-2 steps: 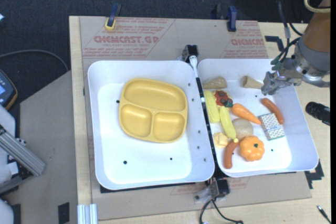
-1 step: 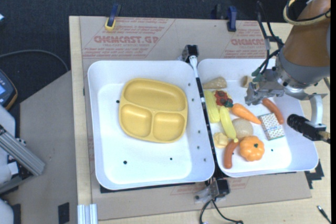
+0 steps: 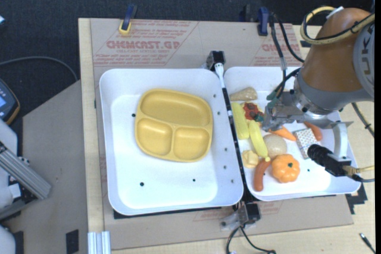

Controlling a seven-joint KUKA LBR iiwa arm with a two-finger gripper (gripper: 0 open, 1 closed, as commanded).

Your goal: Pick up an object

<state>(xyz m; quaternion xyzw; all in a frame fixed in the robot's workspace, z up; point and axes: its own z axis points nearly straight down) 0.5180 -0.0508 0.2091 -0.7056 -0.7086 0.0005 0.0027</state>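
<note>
Two shallow white plastic bins sit side by side on the cardboard-topped bench (image 3: 178, 38), and all the action is in the right half of the frame. Nearest us, at the bottom of the right-hand white bin (image 3: 297, 190), sits a small orange plastic pumpkin (image 3: 285, 168), with a reddish toy sausage (image 3: 260, 174) touching it on its left. Just above those lies a pale beige rounded toy (image 3: 274, 144), and a long yellow toy corn cob (image 3: 256, 137) runs alongside a second yellow-green piece (image 3: 240, 119). An orange toy carrot (image 3: 286, 134) pokes out toward the arm.

Over to the left, the left-hand white bin (image 3: 113, 128) carries a yellow plastic plate with three compartments (image 3: 174, 125), lying flat and well apart from the toys.

Moving up the frame, a tan shell-like toy (image 3: 244, 94) rests at the top of the pile, a small red-and-dark piece (image 3: 252, 109) just below it. And here's the grey-and-orange arm (image 3: 333, 62), reaching in from the right, its metal claw (image 3: 275, 116) down among the toys near the carrot and corn. How wide the claw stands, I cannot tell; it's too cluttered there, and nothing shows gripped in it.

My read: the approach is made, claw low over the pile. The grasp and the lift look not yet done, with every toy resting in the bin.
</note>
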